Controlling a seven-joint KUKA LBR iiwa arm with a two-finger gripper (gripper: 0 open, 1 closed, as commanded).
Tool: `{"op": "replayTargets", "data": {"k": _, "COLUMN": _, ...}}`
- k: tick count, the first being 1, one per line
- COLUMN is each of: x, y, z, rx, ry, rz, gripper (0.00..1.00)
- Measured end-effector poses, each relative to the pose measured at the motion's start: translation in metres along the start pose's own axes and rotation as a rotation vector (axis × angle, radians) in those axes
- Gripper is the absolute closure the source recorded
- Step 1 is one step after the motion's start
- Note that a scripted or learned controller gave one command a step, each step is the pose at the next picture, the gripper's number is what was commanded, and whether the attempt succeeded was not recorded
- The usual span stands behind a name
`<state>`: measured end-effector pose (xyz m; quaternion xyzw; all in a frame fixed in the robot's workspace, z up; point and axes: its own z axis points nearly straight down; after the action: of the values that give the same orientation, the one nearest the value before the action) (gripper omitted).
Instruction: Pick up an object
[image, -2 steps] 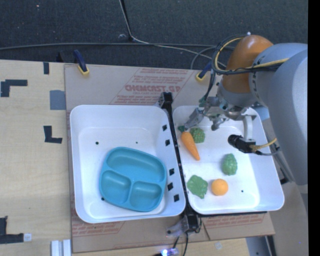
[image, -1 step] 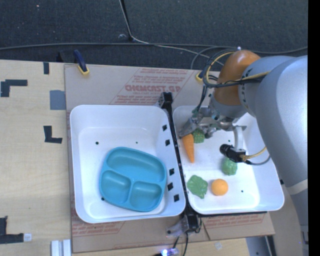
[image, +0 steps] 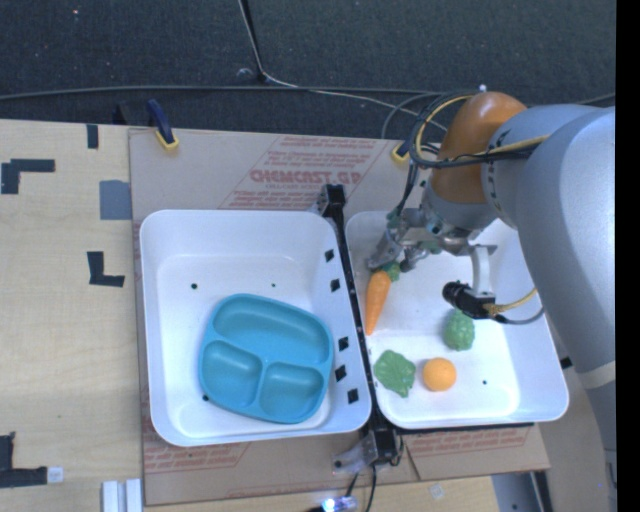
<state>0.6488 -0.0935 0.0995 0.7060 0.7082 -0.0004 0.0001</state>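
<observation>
Cardboard covers the table (image: 290, 170) under two white bins. At right-center of the frame, the hand (image: 392, 255) grips the carrot's (image: 377, 298) green top by the right bin's (image: 540, 395) left wall, with open floor to its right.

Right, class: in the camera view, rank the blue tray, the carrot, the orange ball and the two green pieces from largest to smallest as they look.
1. Blue tray, by far.
2. Carrot.
3. Two green pieces and the orange ball: too alike to rank.
</observation>
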Motion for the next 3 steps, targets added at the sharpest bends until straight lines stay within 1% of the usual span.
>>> {"op": "replayTargets", "data": {"k": 1, "x": 0.000, "y": 0.010, "z": -0.048, "rx": -0.003, "ry": 0.001, "rz": 0.001, "gripper": 1.00}}
{"op": "replayTargets", "data": {"k": 3, "x": 0.008, "y": 0.003, "z": -0.136, "rx": -0.003, "ry": 0.002, "rz": 0.001, "gripper": 1.00}}
